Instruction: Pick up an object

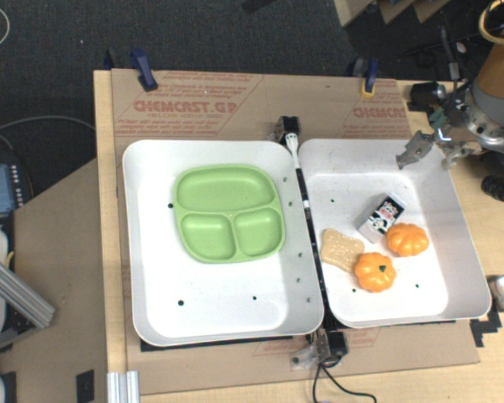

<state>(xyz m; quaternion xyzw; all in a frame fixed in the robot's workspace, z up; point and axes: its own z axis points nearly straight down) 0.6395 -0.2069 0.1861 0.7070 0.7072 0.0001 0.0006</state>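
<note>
The tool (422, 148) hung over the right bin's (462, 225) far right corner; I cannot tell its state. Two small pumpkins (406, 240) lay near that bin's centre; the outer one probably suited a straight descent.

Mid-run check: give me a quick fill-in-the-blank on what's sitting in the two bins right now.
1. The green divided plate lies in the ___ bin.
2. The right bin holds ___ small orange pumpkins.
3. The tan biscuit lies nearest the bin's ___ wall.
4. The gripper is over the right bin's ___ edge.

Missing words: left; two; left; far
</note>
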